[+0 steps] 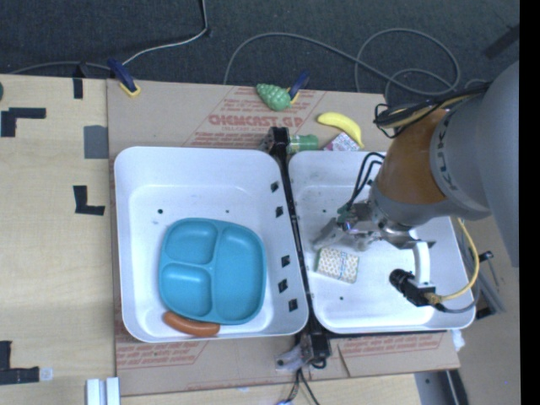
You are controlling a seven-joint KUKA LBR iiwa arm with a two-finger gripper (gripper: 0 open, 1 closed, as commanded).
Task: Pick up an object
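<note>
Smooth blue sectioned plate [212, 270], glossy orange sausage [191, 325], speckled flat square pad [337, 265].

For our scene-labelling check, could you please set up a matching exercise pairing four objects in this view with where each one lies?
Things:
1. blue divided plate
2. hot dog
3. banana
4. patterned pad

Places:
A. on the cardboard behind the bins
B. in the right bin, just below the arm's wrist
C. middle of the left bin
D. left bin, against the plate's near edge

Pairs: 1-C, 2-D, 3-A, 4-B
</note>
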